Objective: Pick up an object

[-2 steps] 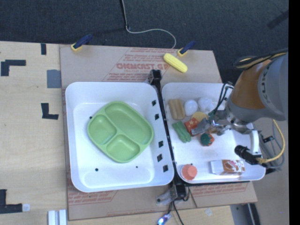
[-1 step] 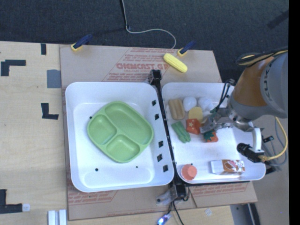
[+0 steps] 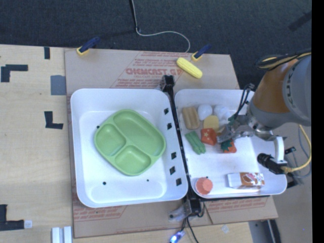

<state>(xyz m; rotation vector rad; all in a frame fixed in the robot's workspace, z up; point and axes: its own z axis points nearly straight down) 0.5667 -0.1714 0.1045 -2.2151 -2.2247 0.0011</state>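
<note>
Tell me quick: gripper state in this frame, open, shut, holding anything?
Gripper: cannot be told. It sits low in the right bin, among the small toy foods beside a red piece.

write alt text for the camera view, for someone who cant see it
A grey and orange robot arm reaches in from the right, its gripper low over a cluster of small toy foods in the right white bin. The left white bin holds a green divided plate. A yellow toy corn cob lies on the cardboard behind the bins.
</note>
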